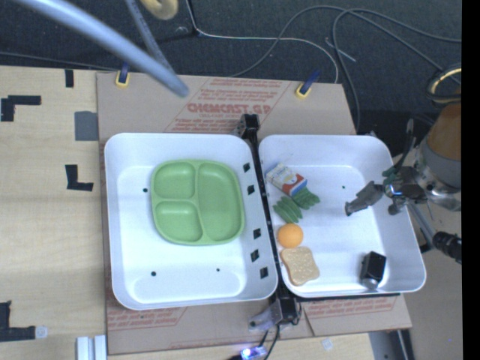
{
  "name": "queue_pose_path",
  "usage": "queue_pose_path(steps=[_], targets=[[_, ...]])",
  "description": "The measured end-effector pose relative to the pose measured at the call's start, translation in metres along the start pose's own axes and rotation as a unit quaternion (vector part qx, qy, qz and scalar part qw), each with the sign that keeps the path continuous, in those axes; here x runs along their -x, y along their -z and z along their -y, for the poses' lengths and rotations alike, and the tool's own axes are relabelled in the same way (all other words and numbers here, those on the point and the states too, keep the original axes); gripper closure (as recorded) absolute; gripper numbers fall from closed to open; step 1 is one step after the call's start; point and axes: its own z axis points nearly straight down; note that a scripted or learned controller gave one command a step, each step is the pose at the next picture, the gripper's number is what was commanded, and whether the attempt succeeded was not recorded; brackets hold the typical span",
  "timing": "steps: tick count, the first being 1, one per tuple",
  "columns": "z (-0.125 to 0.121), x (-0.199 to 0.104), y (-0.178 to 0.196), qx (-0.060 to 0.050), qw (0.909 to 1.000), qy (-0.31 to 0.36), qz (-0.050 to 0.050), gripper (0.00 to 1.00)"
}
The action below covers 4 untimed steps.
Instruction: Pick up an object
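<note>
The right bin [330, 145] holds a small white, red and blue carton [286, 179], green pea pods [294, 204], an orange ball [289, 235], a slice of toast [300, 265] and a black block [373, 269] in its near right corner. My gripper [371, 207] hangs over the right side of this bin, apart from all of them. It is open, with nothing between its fingers. The carton and pods lie about a hand's width to its left, and the black block sits below it in the view.
The left bin [127, 223] carries a green divided plate [199, 201]. A black clip strip [255, 201] marks the shared wall between the bins. Cables run over the dark floor behind the bench, and a grey pole [97, 32] crosses the top left.
</note>
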Motion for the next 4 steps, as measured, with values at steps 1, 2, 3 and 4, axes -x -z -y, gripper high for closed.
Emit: queue_pose_path(steps=[1, 2, 3, 4], targets=[[0.005, -0.002, -0.044, -0.002, 1.0000, 0.000, 0.000, 0.00], [0.015, -0.007, -0.098, -0.003, 1.0000, 0.000, -0.001, 0.00], [0.015, -0.008, -0.151, 0.000, 1.0000, 0.000, 0.000, 0.00], [0.014, -0.008, -0.138, 0.001, 1.0000, 0.000, 0.001, 1.00]])
